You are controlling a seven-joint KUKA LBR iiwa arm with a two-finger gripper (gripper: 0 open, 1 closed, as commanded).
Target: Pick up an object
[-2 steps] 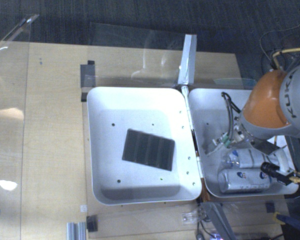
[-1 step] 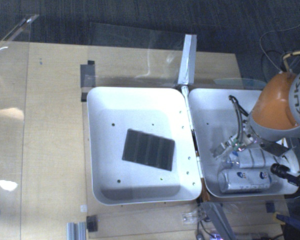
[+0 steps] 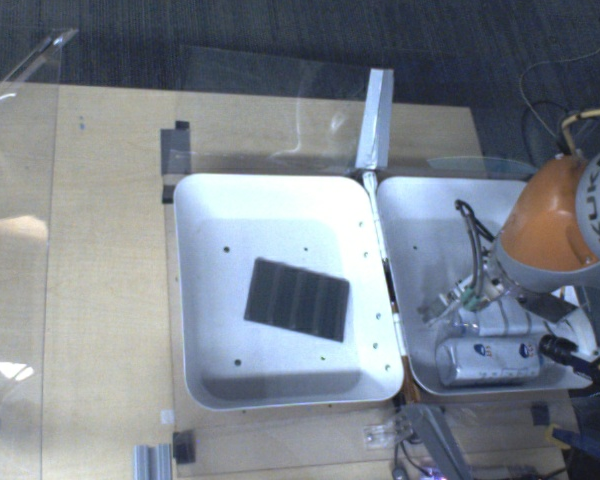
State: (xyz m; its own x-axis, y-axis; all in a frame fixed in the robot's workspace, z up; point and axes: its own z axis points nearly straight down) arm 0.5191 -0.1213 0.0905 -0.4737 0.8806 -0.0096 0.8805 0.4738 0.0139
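- Lying flat on the floor of the left bin, a dark ribbed pad sits a little right of the bin's centre, turned at a slight angle to the walls. It touches no wall and nothing rests on it.
- The left bin is white and shallow, with small holes dotted across its floor.
- The right bin stands just beside it; the two rims meet along a dark seam.
- The arm enters from the right and hangs over the right bin. Its orange band is the plainest part in view, with grey housing above.
- The tool is low over the right bin, near that bin's middle, among cables and small fittings. Whether it is open or closed cannot be told, and no object can be made out in it.
- A grey box-like body with dark markings lies along the near wall of the right bin, just below the tool. Whether it belongs to the arm or is a loose item cannot be told.
- The pad is well apart from the tool, in the other bin.
- A grey upright strip stands at the far end of the seam between the bins.
- The worktop is pale wood; a clear sheet covers its left part and throws glare.
- Small dark brackets sit at the left bin's far left corner and at the worktop's near edge.
- Dark carpet lies beyond the worktop.
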